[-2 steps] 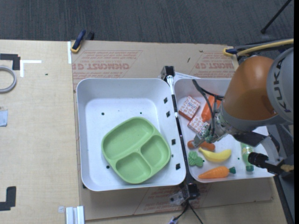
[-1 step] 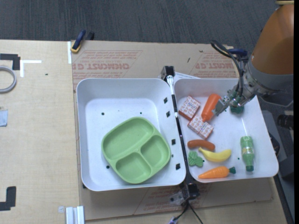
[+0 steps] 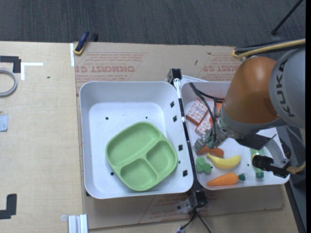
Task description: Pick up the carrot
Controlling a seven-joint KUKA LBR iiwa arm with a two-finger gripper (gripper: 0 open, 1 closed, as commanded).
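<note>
The carrot (image 3: 223, 180) lies flat along the near wall of the right bin (image 3: 248, 183), orange with a green tip pointing right. It is one of several toy foods there: one yellow banana (image 3: 225, 161) just above it, one green leafy piece (image 3: 203, 166) to its left, one red-orange piece (image 3: 214, 152) under the arm's wrist, and one red-and-white carton (image 3: 197, 111) farther back. The gripper (image 3: 206, 142) reaches down over the red-orange piece; whether its jaws are open or closed cannot be told. The left bin (image 3: 92, 144) holds one green divided plate (image 3: 141, 156) with three compartments.
</note>
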